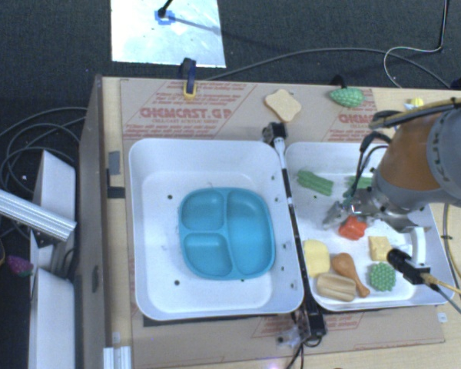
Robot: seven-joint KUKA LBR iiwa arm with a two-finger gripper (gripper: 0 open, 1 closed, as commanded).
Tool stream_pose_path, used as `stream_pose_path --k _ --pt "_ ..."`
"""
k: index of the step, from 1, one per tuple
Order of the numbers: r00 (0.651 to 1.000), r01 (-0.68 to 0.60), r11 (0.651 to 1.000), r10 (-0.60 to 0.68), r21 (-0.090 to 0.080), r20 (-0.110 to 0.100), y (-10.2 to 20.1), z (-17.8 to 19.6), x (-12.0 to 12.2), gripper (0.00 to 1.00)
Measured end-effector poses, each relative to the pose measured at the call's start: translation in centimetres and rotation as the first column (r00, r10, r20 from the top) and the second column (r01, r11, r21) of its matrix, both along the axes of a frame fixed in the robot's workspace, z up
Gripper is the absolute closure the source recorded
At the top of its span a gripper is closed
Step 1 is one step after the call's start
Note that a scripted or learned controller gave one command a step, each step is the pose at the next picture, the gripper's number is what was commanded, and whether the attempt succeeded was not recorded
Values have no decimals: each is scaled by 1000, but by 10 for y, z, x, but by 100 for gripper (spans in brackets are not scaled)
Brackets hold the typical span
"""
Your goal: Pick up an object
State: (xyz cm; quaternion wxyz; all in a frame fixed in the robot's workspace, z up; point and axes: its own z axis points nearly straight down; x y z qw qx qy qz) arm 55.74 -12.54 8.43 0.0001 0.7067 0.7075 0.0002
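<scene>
Landmark: I use the blue tray (227, 233), 1 of, w/ 3 compartments, sitting in the left bin (157, 175).
Bins: I count 2, left bin and right bin (311, 156), side by side.
Right bin items: right of tray I see 1 green piece (315, 182), 1 yellow piece (316, 257), 1 bread roll (335, 287), 1 drumstick (347, 269), 1 red piece (353, 227), 1 yellow cube (379, 247), 1 green round piece (382, 276).
On bench beyond bins: 1 toast slice (283, 104), 1 green item (346, 96).
Arm: comes in from right of tray, wrist bent down over right bin.
Gripper (346, 215): tip just above/touching red piece; can't tell its state from here.
</scene>
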Motion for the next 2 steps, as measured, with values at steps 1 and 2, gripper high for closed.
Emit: stream_pose_path --k 1,2 --pt "1000 -2 1000 2 -1 8 0 12 3 100" --pt "1000 -3 1000 3 1 4 76 101 24 100"
